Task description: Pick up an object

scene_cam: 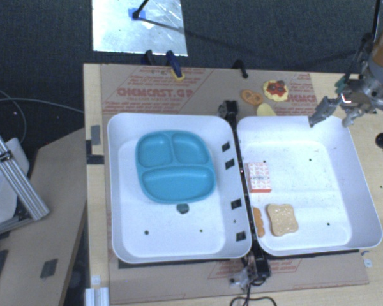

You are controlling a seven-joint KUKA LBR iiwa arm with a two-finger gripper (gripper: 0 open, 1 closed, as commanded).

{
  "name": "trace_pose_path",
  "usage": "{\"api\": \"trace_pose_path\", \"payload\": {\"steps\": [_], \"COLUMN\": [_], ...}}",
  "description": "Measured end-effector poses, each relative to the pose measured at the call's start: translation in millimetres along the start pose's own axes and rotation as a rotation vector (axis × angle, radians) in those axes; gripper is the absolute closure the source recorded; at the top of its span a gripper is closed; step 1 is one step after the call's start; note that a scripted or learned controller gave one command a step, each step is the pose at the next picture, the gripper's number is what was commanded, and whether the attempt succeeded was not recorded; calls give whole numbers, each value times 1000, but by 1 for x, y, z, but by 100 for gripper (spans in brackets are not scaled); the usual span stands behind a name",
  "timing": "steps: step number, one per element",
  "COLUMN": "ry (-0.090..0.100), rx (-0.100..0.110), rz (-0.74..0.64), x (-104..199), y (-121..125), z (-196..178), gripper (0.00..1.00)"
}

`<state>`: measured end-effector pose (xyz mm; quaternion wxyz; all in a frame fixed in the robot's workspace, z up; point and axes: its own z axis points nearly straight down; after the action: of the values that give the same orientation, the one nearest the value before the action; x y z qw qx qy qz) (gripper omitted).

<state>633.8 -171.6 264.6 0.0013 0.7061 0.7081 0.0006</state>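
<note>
Nearest the camera, the front rims of the two white bins run side by side across the bench (96,260). The right bin (364,222) holds three items along its left half. A toast-like slice (282,219) lies at about 7 o'clock from that bin's middle, close to the front rim. Just beside it, toward 9 o'clock, a small orange-brown piece (258,222) sits against the dividing wall. A pink-and-white packet (259,176) lies farther back, at 12 o'clock from the slice and apart from it. The bin's middle and right half are bare floor, giving open room from 12 through 5 o'clock.

The left bin (124,234) carries a blue divided plate (175,166) in its far half, set apart from all four walls. A small dark green object (182,208) rests just off the plate's near edge at 6 o'clock. The near half of this bin is open floor.

Beyond the right bin's far rim, three small items lie on the cardboard sheet (198,85): a pale yellow piece (265,110) touching or nearly touching the rim, an orange piece (251,97) and a round red-topped piece (276,90).

The gripper (334,112) hangs over the right bin's far right corner, at about 1 o'clock from that bin's middle. The arm enters from 3 o'clock. Its two fingers are spread wide apart, pointing down, with nothing between them.
</note>
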Motion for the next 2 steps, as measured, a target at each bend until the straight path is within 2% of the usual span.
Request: {"api": "trace_pose_path", "payload": {"steps": [1, 2], "ry": [8, 1], "rx": [11, -2], "rz": [-10, -1], "x": [115, 106], "y": [-34, -31], "z": [85, 69], "gripper": [0, 100]}}
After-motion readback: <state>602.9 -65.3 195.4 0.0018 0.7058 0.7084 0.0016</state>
